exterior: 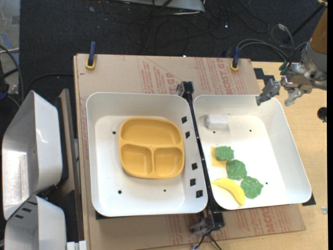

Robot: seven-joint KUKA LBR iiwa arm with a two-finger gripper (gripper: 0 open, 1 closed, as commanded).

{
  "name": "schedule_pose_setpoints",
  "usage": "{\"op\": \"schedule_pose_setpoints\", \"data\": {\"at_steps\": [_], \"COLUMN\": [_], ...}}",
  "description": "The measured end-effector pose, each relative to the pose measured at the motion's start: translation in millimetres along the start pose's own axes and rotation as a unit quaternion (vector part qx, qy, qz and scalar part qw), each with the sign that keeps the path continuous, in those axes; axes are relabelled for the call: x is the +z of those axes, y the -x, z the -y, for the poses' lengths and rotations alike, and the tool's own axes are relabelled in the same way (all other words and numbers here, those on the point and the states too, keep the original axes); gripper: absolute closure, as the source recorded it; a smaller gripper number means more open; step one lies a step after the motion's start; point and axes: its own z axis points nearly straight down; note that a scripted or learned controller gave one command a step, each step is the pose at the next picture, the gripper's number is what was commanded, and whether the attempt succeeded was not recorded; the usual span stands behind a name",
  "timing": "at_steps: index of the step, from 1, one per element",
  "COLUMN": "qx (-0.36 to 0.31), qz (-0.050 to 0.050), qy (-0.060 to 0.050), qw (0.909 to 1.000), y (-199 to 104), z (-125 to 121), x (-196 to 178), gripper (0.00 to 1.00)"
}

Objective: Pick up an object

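So two bins side by side on the bench. The left bin has a divided tray sitting roughly in the middle of it. The right bin holds the rest: a small block near the back, close to the divider, then three leafy pieces running in a diagonal line from the middle toward the front. A banana lies at the front, touching the leafy piece nearest the front. My gripper hangs over the right bin's back right corner, well apart from everything in it.
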Motion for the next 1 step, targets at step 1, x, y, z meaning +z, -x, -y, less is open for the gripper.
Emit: {"op": "schedule_pose_setpoints", "data": {"at_steps": [1], "qx": [-0.001], "qz": [0.001], "qy": [0.006], "qw": [1.0000], "y": [-0.7], "z": [-1.8], "x": [-8.1], "gripper": [0.00]}}
